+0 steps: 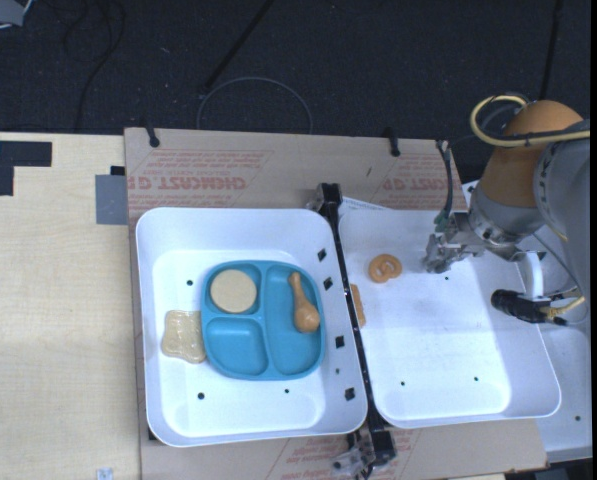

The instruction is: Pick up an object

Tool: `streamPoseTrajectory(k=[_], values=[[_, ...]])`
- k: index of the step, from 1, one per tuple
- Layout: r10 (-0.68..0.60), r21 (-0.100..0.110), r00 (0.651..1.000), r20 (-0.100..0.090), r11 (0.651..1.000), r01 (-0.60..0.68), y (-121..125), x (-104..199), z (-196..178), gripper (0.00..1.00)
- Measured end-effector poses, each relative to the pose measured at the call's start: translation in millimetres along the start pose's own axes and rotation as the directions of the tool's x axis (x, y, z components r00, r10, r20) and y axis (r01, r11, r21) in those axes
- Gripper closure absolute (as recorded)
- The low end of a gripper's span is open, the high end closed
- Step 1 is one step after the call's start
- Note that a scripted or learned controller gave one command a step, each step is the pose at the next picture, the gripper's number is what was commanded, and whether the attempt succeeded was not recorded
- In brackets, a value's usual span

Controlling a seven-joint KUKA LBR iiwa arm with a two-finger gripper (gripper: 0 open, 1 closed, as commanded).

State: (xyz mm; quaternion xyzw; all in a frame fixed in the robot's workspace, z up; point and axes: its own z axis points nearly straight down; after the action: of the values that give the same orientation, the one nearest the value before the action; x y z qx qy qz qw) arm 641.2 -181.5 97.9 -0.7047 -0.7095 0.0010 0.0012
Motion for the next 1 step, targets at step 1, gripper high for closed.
streamPoseTrajectory(k=[1], values=[[0.007, -0.005, 1.0, 0.001, 1.0, -0.007, -7.3, -6.0, -52.3, 1.0]])
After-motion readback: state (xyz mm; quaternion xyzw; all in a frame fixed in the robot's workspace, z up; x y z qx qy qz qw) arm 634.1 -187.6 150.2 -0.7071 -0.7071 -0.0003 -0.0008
